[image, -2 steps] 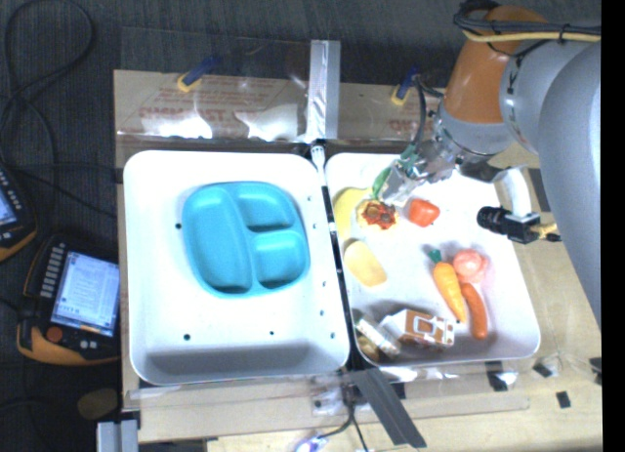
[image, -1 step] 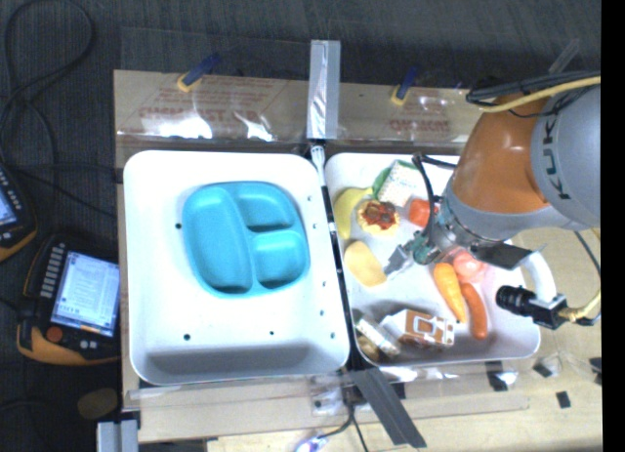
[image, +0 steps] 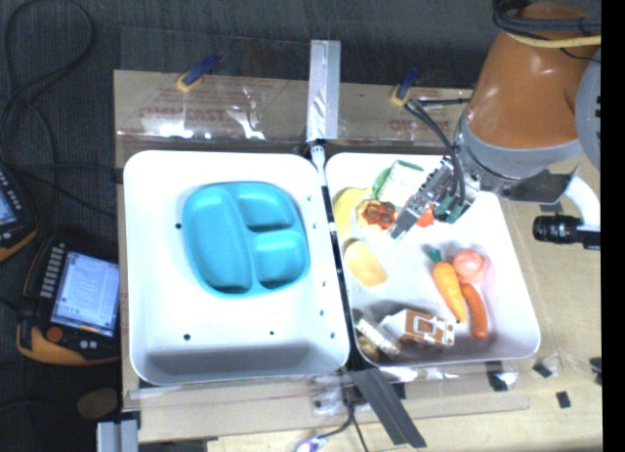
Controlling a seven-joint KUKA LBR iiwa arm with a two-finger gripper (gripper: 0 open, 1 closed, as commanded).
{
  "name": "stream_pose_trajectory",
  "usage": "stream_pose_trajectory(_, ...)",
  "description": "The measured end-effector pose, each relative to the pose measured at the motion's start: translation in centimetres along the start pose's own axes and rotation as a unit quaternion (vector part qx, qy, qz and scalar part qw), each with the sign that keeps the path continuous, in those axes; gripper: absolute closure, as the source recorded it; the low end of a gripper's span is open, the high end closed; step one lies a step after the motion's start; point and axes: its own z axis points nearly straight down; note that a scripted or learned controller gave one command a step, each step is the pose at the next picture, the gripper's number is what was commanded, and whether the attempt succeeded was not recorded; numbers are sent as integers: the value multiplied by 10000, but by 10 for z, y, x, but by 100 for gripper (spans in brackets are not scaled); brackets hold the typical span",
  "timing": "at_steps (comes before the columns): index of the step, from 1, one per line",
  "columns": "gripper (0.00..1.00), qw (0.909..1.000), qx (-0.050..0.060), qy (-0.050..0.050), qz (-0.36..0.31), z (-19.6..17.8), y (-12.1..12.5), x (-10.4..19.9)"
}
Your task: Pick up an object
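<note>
White bins (image: pixel 146 274); blue divided tray (image: pixel 244 235) — orange carrot (image: pixel 448 289), yellow lemon (image: pixel 366 265), grey arm's (image: pixel 527 99) orange band.

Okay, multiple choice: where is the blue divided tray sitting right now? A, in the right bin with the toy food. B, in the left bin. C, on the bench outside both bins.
B: the blue divided tray lies inside the left bin, while the carrot and other toy food sit in the right bin.
</note>
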Motion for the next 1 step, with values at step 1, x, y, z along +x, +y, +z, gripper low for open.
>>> stream_pose_trajectory(1, 100, 9705, 17, 22, 2410, 92, -31, 26)
